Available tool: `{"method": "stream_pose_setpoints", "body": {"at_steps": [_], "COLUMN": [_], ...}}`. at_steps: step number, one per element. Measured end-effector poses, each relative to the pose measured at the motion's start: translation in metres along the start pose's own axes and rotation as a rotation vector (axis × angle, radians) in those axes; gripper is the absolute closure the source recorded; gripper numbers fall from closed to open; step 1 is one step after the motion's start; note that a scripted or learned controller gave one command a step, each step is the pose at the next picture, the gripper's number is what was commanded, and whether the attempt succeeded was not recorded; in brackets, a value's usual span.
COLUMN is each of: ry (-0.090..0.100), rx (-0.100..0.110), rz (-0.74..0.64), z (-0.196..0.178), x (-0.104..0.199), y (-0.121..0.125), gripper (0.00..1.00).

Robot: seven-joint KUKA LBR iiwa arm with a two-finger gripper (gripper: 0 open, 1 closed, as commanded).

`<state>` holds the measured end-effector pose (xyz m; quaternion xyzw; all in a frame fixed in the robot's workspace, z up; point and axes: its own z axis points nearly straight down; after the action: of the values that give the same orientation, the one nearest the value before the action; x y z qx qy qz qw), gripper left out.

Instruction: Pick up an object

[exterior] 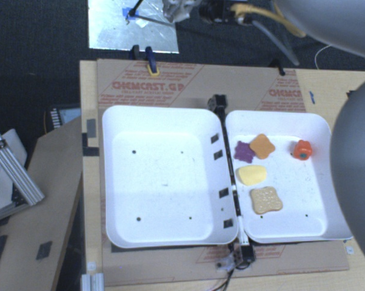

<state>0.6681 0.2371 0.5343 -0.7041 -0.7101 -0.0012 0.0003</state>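
At the far side of the bench, gripper [181, 2]: you see it as a blurred metal shape hanging over a silver sheet [113, 17], beyond the bins. You cannot tell how far open it is, and nothing shows in its hold.
Arm [328, 8]: grey, running from the gripper towards the right, with a second grey bulk low on the right that covers the right bin's outer edge.
Left bin [158, 180]: it lies nearer you than the gripper, almost straight below it in the picture. You can make out a bare white floor with a few dark specks.
Right bin [294, 208]: below and to the right of the gripper, touching the left bin along a row of black clips. All the loose things lie here, well apart from the gripper.
Purple piece [244, 152]: closest to the gripper's side, by the divider.
Orange piece [262, 145]: touching the purple piece on its right.
Red-orange object [302, 150]: farther right, on its own.
Yellow piece [252, 174]: just below the purple piece.
Tan toast-shaped piece [267, 200]: below the yellow piece, farthest from the gripper.
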Motion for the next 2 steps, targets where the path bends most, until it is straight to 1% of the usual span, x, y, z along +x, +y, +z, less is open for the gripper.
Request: {"method": "stream_pose_setpoints", "body": {"at_steps": [1,2], "ry": [-0.001,0.000], "rx": [-0.001,-0.003], "rz": [0.003,-0.001], "z": [-0.001,-0.013], "x": [-0.003,-0.002], "y": [0.000,0.000], "gripper": [0.00,1.00]}}
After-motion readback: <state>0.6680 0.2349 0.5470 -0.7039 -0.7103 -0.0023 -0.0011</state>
